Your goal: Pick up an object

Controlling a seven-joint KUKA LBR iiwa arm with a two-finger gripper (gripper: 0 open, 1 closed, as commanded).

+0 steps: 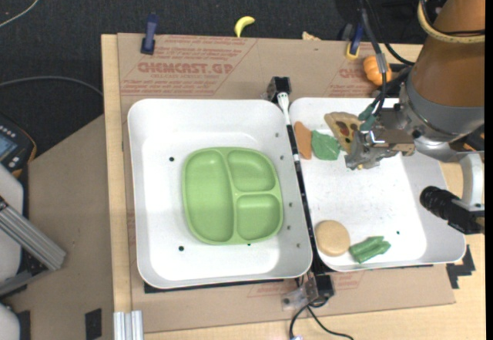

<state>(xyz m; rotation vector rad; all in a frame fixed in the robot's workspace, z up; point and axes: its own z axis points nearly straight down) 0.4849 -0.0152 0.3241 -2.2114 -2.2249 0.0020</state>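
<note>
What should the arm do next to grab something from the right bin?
Probably ease the tool down and slightly left onto the green piece. The tool hangs in the right bin just beside that piece and the tan toy, nearer than the round beige item at the bin's front.

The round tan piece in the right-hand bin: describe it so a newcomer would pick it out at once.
Of the two white bins, take the right bin, the one the arm reaches over. Go to its near left corner, far from the gripper. The round tan piece lies there, a flat pale disc like a biscuit, touching a long green piece on its right.
</note>
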